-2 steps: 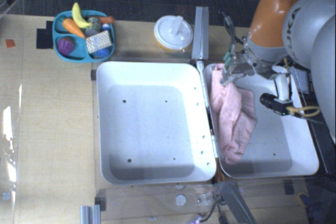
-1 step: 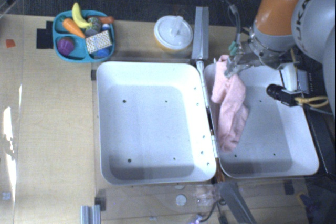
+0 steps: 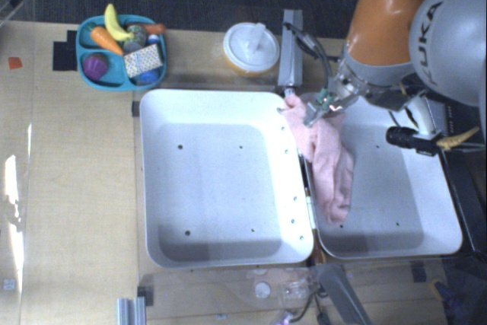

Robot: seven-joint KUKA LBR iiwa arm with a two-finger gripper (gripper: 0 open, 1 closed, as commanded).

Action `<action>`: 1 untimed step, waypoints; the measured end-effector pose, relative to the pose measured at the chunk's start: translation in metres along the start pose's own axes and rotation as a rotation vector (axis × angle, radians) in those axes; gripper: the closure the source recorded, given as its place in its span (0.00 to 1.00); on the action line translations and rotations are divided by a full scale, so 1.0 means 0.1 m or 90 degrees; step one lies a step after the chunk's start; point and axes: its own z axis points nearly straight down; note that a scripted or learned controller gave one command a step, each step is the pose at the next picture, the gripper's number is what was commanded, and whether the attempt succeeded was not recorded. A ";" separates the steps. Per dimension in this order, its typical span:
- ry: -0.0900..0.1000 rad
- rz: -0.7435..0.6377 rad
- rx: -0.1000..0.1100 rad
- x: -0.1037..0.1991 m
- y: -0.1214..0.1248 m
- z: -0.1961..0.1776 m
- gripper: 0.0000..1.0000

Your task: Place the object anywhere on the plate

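The arm [image 3: 449, 34], lettered KUKA, had its pincer [image 3: 323, 106] clamped on the pink cloth [image 3: 331, 160] at the right bin's [image 3: 403, 232] ten o'clock corner.

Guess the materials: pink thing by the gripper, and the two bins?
Pink thing: soft cloth, matte; it drapes and folds limply over the divider between the bins. Bins: probably rigid moulded plastic, smooth white with faint sheen, rounded corners, small holes.
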 end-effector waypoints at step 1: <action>-0.001 -0.257 -0.002 0.48 0.26 -0.07 1.00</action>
